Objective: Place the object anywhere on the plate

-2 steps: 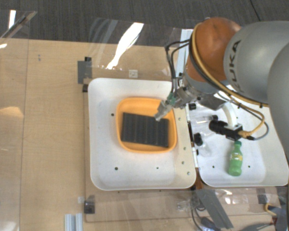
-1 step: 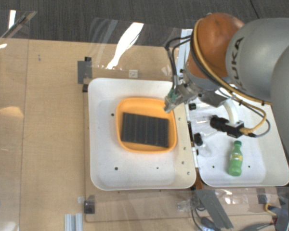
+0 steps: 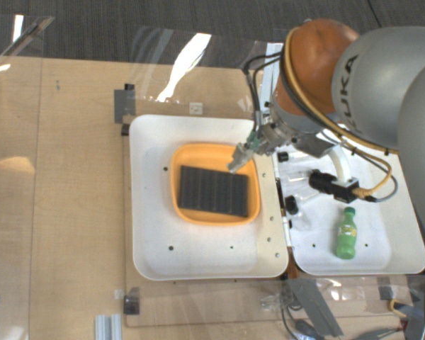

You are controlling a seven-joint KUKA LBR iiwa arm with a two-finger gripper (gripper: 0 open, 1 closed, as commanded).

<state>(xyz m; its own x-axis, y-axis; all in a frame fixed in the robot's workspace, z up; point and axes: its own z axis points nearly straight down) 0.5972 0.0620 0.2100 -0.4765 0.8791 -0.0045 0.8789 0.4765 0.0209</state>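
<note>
In the left bin (image 3: 152, 253) sits an orange plate (image 3: 178, 165), and a dark ribbed slab (image 3: 212, 191) lies flat on it — covering most of its middle. The gripper (image 3: 239, 161) hangs at the plate's upper right edge, its tip just above the slab's corner; whether it is released or clenched cannot be told. A green bottle (image 3: 346, 233) lies in the right bin (image 3: 404, 253).

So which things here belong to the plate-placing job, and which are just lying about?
Job:
- orange rectangular plate in left white bin
- dark ribbed rectangular object lying on it
- gripper at the plate's upper right corner

Lying about:
- green plastic bottle in right white bin
</note>
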